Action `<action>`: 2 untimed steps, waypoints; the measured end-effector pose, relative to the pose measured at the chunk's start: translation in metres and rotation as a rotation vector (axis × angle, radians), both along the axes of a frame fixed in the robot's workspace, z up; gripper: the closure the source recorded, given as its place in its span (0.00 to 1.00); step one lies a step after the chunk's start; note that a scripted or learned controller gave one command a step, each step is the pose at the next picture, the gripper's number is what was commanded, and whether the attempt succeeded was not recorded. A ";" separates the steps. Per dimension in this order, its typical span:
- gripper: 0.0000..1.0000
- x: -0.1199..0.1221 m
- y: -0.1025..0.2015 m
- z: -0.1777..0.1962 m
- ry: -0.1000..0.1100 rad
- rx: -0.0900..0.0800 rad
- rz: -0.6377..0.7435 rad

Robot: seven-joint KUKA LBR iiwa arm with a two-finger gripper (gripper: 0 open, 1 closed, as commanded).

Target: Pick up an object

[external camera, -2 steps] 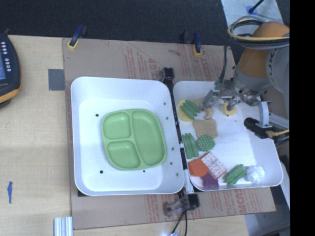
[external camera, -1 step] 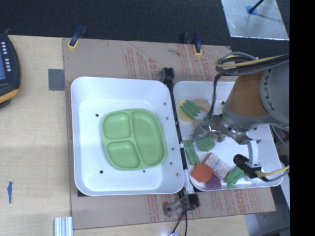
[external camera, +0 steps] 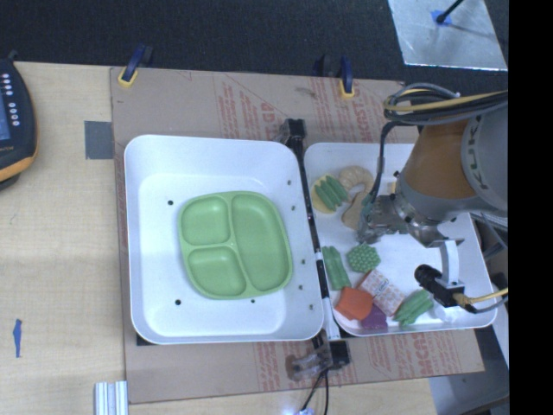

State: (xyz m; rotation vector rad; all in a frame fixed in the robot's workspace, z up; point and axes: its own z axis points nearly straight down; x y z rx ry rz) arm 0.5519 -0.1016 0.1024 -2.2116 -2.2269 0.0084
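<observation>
My gripper (external camera: 373,221) hangs low over the upper middle of the right bin (external camera: 467,318), under the arm's orange band. It is just above a green knobbly round piece (external camera: 364,257) and beside a beige piece (external camera: 354,178) and a green striped piece (external camera: 328,191). Part of a tan object at the gripper's left side is hidden by it. Toward the bin's front lie a green oblong piece (external camera: 335,267), a red-orange piece (external camera: 353,302), a purple piece (external camera: 374,321), a pink wafer-like piece (external camera: 383,289) and a green pod-shaped piece (external camera: 415,306).
The left bin (external camera: 147,232) holds a green divided plate (external camera: 234,245). The rim between the two bins runs close to the gripper's left. A black and white attachment (external camera: 442,279) on the arm hangs over the right bin's right side. A handheld controller (external camera: 13,119) lies at the far left.
</observation>
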 end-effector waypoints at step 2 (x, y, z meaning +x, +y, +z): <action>0.00 0.088 -0.014 0.015 -0.013 -0.001 0.000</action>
